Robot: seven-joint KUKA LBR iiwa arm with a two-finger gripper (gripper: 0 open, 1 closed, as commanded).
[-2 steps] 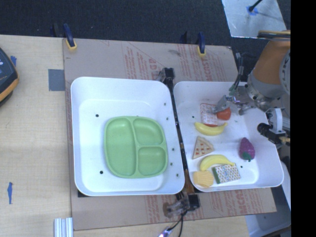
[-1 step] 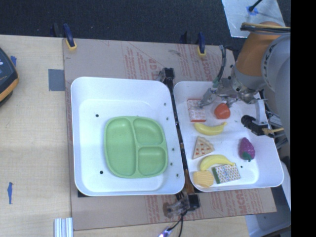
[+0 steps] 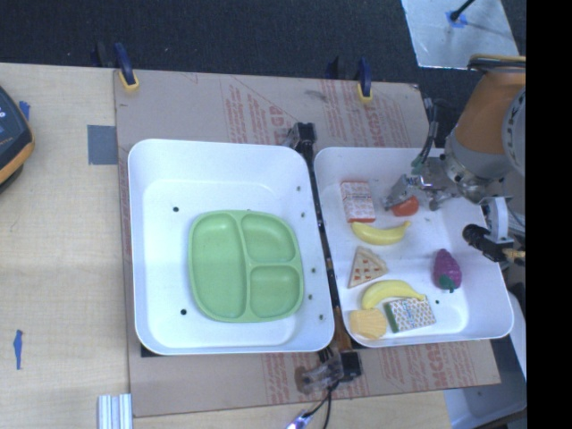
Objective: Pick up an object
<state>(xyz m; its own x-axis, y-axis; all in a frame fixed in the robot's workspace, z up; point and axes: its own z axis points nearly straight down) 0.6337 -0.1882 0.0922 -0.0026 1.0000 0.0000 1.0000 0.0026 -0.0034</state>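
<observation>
Two white bins side by side on bench. Left bin (image 3: pixel 152 239): contains green divided plate (image 3: pixel 244 264), lying flat. Right bin (image 3: pixel 487 315): contains red-and-white packet (image 3: pixel 357 200), two bananas (image 3: pixel 380 232) (image 3: pixel 391 290), pizza slice (image 3: pixel 365 266), purple eggplant (image 3: pixel 447 269), yellow round item (image 3: pixel 367 323), patterned box (image 3: pixel 409 314). Small red-orange piece (image 3: pixel 406 206) near top of right bin, just above upper banana. Gripper (image 3: pixel 409 190) low over that piece, reaching in from right; fingertips close on either side of it, appearing slightly parted. Actual hold on piece: cannot tell. Grey arm with orange band (image 3: pixel 492 105) at upper right.
</observation>
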